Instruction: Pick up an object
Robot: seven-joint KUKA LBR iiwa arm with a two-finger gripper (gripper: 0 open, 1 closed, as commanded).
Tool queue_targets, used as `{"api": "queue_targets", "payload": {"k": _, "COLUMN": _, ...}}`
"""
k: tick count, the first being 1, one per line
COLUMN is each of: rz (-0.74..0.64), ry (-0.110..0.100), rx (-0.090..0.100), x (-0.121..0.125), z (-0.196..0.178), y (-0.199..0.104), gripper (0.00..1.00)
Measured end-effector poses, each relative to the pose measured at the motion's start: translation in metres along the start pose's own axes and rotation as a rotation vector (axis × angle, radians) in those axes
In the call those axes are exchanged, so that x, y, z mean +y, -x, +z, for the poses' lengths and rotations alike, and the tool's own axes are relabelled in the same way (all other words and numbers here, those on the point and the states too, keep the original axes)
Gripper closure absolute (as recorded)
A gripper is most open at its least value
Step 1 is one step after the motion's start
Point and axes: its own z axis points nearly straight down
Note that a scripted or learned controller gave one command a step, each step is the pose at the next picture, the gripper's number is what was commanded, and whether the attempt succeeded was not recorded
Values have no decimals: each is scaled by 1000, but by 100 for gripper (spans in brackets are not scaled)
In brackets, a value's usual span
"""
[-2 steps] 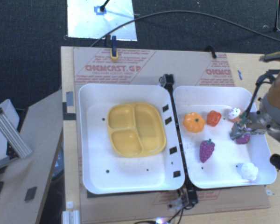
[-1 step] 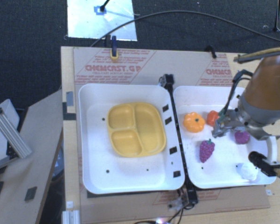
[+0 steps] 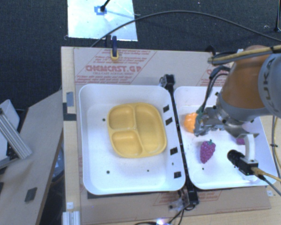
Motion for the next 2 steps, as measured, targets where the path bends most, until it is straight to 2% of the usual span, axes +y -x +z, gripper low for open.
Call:
{"api": "queue_targets", "payload": {"k": 1, "rz": 0, "ry": 2, "rx": 0, "x": 22, "z": 1, "y": -57, "gripper": 100}}
{"api": "queue_targets", "payload": {"k": 2, "rz": 2, "ry": 0, "rx": -1, "x": 29, "z": 4, "y": -115, "gripper": 100}}
